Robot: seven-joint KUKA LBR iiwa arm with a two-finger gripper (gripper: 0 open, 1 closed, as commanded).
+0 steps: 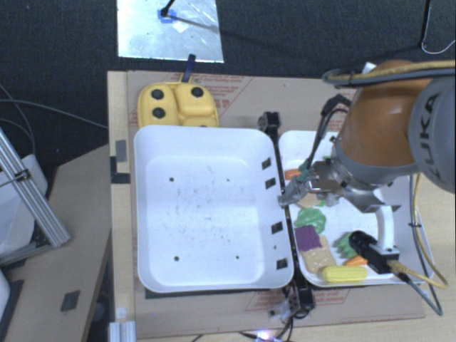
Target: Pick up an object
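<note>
The right bin (299,142) holds several small objects. Along its left side lie a green piece (311,218), a purple block (308,238) and a tan piece (318,258). A yellow piece (345,273) rests at the front wall, and an orange bit (292,174) lies farther back. My gripper (299,189) hangs low over the left part of this bin, just behind the green piece and close to the wall between the bins. The arm's orange wrist band (385,120) hides the bin's middle and back.
The left white bin (206,209) stands beside the right one, and black clips (269,184) run along the shared wall. A yellow moulded object (178,104) sits behind the left bin. A shiny sheet (169,20) lies farther back. A cable (420,280) trails at the front right.
</note>
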